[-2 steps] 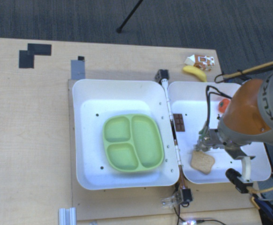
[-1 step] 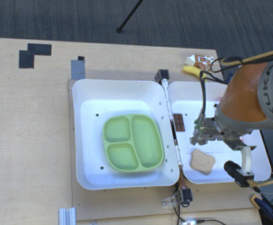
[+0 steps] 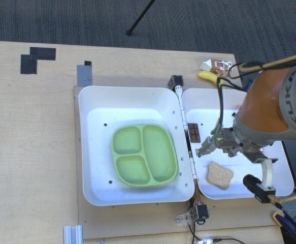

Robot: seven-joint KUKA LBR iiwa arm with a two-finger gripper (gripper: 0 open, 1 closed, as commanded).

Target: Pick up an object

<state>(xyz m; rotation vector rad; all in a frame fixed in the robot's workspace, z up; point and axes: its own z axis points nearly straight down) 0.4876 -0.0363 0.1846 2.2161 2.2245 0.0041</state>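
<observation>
The likeliest failure is a closing grasp that misses — the gripper (image 3: 207,149) hangs over the right bin (image 3: 203,187) above and to the left of the tan sponge-like piece (image 3: 219,175) near the bin's front edge, not over it. A small brown bar (image 3: 193,132) lies by the left wall. Whether the gripper is spread or closed I cannot tell; nothing is visibly held.

Two white bins (image 3: 87,136), one green tray (image 3: 144,155) (three compartments), one bread slice (image 3: 219,175).
</observation>
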